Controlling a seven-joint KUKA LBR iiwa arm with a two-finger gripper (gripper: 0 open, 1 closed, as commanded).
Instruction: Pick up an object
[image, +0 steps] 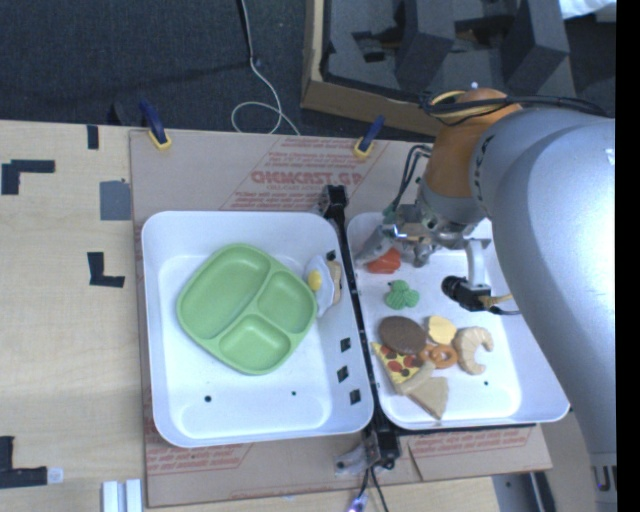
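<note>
Closest to me, the right bin holds a heap of toy food: a tan wedge, a pizza slice, a brown patty, a yellow piece and a croissant-like piece. Further back lies a green broccoli piece, then an orange-red toy just below the gripper; whether anything is grasped, I cannot tell. The left bin carries a green divided plate and a small yellow-white item by the divider.
</note>
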